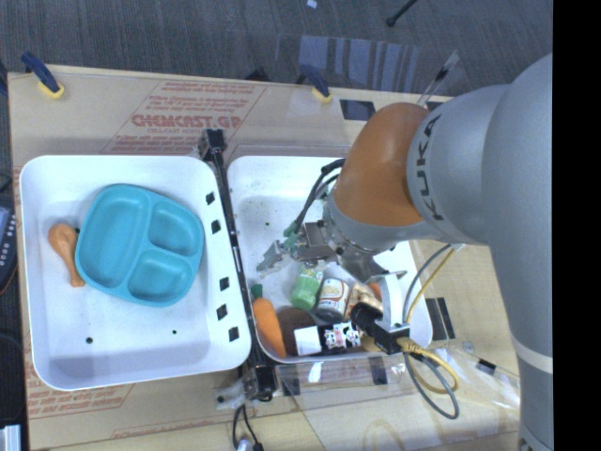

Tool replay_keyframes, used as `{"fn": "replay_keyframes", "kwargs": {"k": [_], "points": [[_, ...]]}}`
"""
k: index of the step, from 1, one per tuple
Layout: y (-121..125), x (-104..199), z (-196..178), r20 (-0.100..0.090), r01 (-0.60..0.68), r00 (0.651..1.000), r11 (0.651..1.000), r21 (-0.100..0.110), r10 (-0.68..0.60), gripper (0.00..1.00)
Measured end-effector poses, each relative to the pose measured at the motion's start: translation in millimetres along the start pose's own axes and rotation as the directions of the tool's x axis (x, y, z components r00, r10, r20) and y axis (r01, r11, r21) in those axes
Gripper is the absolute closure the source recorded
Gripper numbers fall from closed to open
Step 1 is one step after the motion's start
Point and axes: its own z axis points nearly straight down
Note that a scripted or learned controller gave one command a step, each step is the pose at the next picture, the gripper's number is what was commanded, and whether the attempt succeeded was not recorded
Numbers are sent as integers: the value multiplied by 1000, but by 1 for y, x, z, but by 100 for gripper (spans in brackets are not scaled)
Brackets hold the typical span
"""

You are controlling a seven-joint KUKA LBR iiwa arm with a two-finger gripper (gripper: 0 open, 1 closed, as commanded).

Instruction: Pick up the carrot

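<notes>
End effector (286, 249) low in right bin (272, 181), mostly hidden under the arm's wrist; grip state impossible to tell. Carrot (268, 324) near the bin's front left corner, beside a green item (305, 289) and dark bottle (324, 338), partly blocked

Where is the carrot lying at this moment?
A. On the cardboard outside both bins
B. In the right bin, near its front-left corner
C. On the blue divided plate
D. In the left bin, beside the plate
B: the orange carrot lies in the right bin by its front-left corner, next to the dark bottle.
</notes>
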Motion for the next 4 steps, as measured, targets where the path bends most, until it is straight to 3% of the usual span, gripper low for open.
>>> {"fn": "replay_keyframes", "kwargs": {"k": [1,2,3,4], "points": [[-22,28,0,-1,126,992,992,0,-126,0],[-19,-48,81,11,271,963,962,-24,-270,0],[-17,-59,85,7,11,1000,999,-35,-11,0],[-24,-63,98,-5,-429,903,903,-13,429,0]]}}
